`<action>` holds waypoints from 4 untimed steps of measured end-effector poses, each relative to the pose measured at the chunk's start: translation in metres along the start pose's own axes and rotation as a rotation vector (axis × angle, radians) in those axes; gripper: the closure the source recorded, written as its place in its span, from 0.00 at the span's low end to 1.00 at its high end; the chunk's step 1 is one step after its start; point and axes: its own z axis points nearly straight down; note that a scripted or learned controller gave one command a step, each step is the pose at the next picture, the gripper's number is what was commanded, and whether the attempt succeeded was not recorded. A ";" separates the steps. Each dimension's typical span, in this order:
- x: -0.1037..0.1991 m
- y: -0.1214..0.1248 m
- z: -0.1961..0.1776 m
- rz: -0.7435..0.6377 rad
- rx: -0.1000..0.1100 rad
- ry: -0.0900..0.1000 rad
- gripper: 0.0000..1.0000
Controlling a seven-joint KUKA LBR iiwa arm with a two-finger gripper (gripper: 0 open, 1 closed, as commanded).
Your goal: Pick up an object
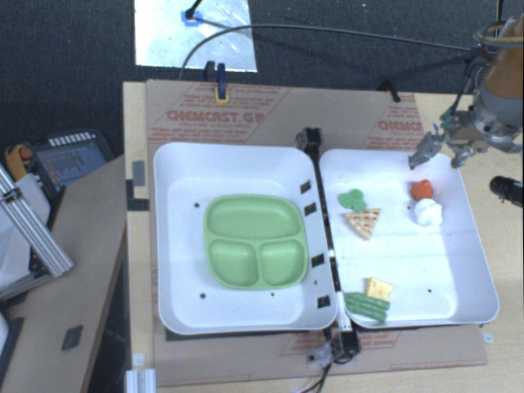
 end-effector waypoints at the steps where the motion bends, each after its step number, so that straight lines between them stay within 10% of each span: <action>1: 0.000 0.003 -0.008 -0.003 -0.012 -0.003 0.00; 4: 0.011 0.016 0.131 -0.006 -0.011 -0.003 0.00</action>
